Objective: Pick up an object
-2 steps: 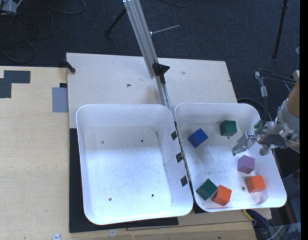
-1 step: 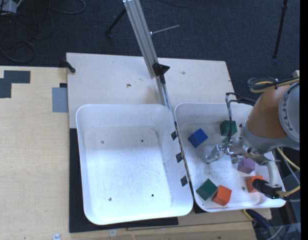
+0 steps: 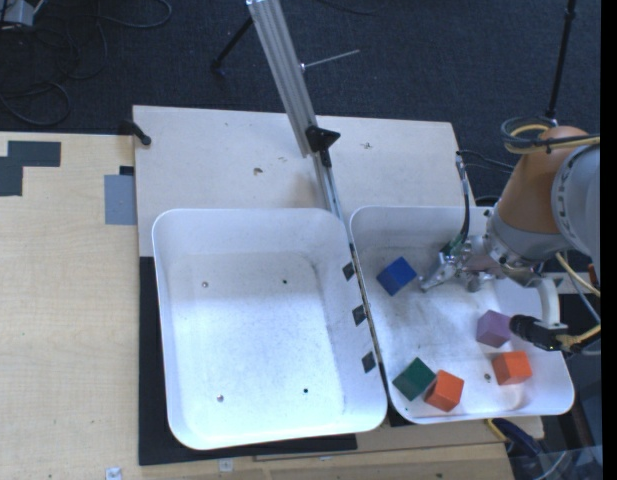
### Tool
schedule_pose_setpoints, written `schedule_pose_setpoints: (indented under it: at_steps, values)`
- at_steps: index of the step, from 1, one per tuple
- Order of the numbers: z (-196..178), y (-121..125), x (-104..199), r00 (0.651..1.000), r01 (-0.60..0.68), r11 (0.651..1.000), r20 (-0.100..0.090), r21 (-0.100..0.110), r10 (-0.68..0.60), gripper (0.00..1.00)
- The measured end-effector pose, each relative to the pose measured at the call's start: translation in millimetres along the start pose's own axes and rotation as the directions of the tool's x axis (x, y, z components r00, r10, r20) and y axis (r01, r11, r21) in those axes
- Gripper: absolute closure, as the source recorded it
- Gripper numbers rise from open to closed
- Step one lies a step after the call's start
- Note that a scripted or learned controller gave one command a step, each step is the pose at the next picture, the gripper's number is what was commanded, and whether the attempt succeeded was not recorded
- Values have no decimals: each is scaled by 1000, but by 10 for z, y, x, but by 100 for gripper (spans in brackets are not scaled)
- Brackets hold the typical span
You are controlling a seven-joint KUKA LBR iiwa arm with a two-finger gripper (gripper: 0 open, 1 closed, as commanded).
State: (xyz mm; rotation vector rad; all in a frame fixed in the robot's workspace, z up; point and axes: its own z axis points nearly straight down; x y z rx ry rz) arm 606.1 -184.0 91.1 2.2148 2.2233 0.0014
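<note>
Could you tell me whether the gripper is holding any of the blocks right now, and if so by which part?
Nothing is held. The gripper sits just right of the blue block, with no block between its fingers.

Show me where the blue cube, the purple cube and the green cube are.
blue cube (image 3: 396, 275), camera view, top face.
purple cube (image 3: 494, 328), camera view, top face.
green cube (image 3: 415, 378), camera view, top face.
</note>
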Motion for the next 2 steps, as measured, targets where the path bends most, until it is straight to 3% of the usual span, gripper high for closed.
schedule_pose_setpoints:
  at_steps: [1, 2]
  values:
    - [-644, -38, -249, 1000, -4, 1000, 1, -1, 4, 0]
    - [39, 296, -55, 1000, -1, 1000, -2, 5, 1, 0]
